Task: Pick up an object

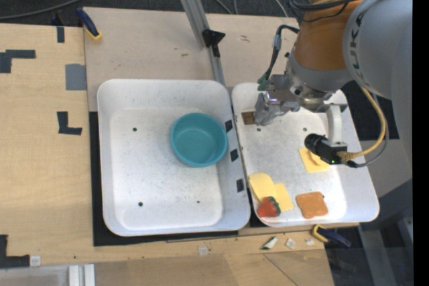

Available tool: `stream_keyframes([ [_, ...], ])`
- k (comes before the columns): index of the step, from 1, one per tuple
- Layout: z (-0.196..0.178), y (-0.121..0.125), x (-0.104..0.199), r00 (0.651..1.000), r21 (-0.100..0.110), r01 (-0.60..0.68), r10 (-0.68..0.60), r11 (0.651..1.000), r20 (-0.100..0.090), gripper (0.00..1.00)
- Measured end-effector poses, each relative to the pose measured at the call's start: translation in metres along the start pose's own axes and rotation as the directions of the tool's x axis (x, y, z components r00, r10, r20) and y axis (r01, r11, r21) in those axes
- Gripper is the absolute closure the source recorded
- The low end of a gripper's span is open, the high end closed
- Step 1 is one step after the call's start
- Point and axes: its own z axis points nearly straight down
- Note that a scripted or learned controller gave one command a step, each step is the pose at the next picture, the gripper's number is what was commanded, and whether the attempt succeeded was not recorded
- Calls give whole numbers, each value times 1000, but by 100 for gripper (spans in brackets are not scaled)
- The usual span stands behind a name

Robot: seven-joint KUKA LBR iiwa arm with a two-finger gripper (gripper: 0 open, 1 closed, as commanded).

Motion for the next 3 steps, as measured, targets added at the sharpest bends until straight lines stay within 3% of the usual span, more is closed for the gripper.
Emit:
stream_keyframes([
  [2, 14, 33, 109, 1000, -1, 6, -6, 1000, -3, 100],
  [3, 14, 33, 105, 1000, 0, 0, 0, 1000, 0, 0],
])
